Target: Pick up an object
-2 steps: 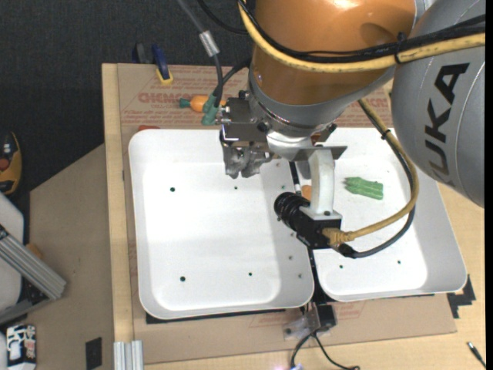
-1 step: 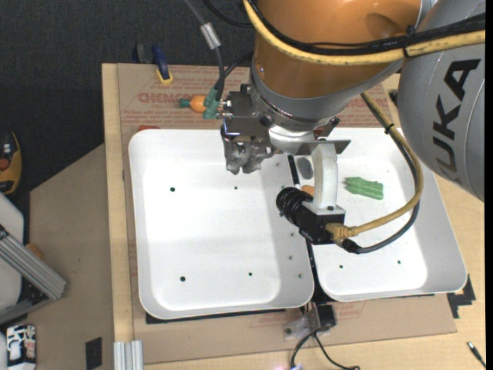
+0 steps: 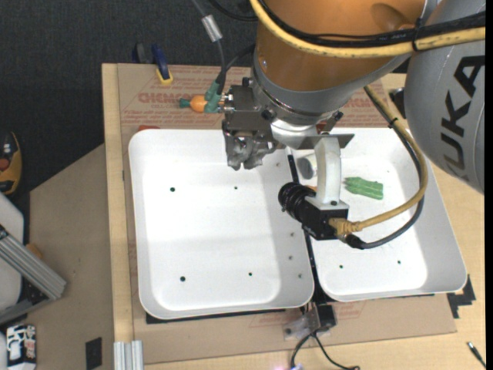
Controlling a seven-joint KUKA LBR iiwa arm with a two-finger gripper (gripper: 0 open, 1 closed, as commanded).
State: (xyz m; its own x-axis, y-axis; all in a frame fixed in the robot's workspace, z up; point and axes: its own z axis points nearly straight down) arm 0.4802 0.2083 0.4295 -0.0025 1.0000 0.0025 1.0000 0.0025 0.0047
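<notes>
My gripper (image 3: 246, 154) hangs over the far right corner of the left bin (image 3: 208, 230), close above its white floor. I see nothing held beneath it. A green ridged object (image 3: 363, 187) lies in the right bin (image 3: 385, 260), to the right of the gripper and apart from it. Between the two, a small grey and orange item (image 3: 306, 168) shows partly behind the white bracket on the arm. The big orange band and grey wrist (image 3: 339, 45) cover the far edge of both bins.
A black connector with a tan hose (image 3: 316, 214) hangs from the arm over the ridge between the bins. On the cardboard behind the left bin lie a blue and yellow clamp (image 3: 162, 66) and a small orange and green piece (image 3: 199, 103).
</notes>
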